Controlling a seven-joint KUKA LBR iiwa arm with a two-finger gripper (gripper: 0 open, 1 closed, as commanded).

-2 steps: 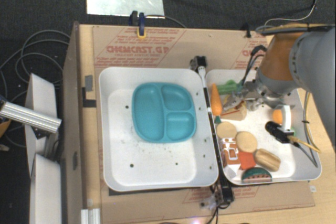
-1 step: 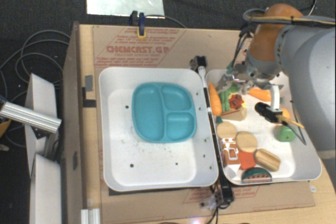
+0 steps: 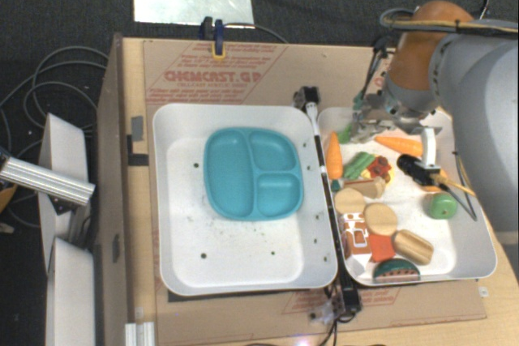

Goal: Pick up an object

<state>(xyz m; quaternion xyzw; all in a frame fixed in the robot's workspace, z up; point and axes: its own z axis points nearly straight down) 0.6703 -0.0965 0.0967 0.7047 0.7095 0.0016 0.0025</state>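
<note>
Over the right bin's [image 3: 478, 255] far edge, the arm [image 3: 454, 61] bends down, gripper [image 3: 381, 119] state unclear.

A robot lab: two white bins [image 3: 243, 279] sit on a cardboard-topped bench [image 3: 219, 73], cables [image 3: 49, 93] looping left of it, dark carpet around.

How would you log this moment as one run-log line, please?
arm: over right bin | gripper: at far edge, nothing seen held | teal tray: left bin
</note>
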